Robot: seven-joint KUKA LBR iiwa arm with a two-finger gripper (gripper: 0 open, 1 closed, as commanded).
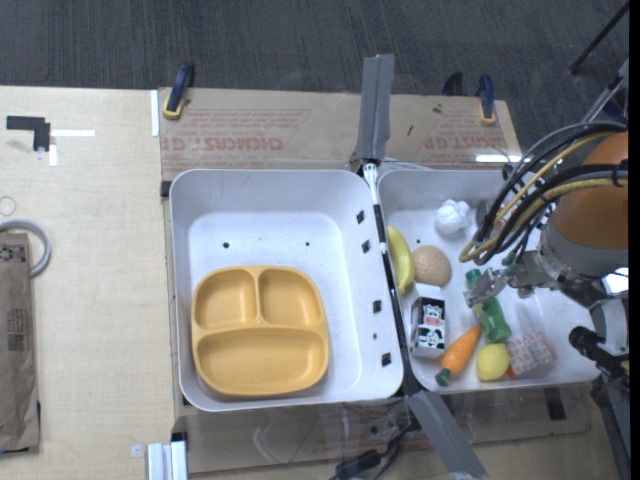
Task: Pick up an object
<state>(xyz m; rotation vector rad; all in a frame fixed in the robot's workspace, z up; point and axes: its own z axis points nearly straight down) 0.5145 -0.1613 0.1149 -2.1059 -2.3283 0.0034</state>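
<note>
Two shallow white bins sit side by side on the bench (pixel 80 268). The left bin (pixel 200 208) holds a yellow divided plate (pixel 260 330) with three compartments, lying flat toward the bin's near side.

The right bin (pixel 560 368) holds a cluster of small things. A banana (pixel 400 258) lies along the bin's left wall, and a tan egg-shaped object (pixel 432 264) rests just beside it. Behind them, toward the far wall, is a crumpled white object (pixel 453 215). In front of the banana stands a small black-and-white carton (pixel 429 326). A toy carrot (pixel 459 351) lies at a slant next to the carton, its tip pointing to the near left corner. Just right of the carrot sits a lemon (pixel 491 362), with a pinkish speckled block (pixel 529 352) touching it on the right. A green object (pixel 492 317) lies between the lemon and the gripper.

The grey arm with its orange band (pixel 590 208) reaches in from the right, cables looping over it. The gripper (pixel 484 286) hangs low over the middle of the right bin, just above the green object. Whether the fingers are open or closed, I cannot tell, and nothing is clearly seen between them.
</note>
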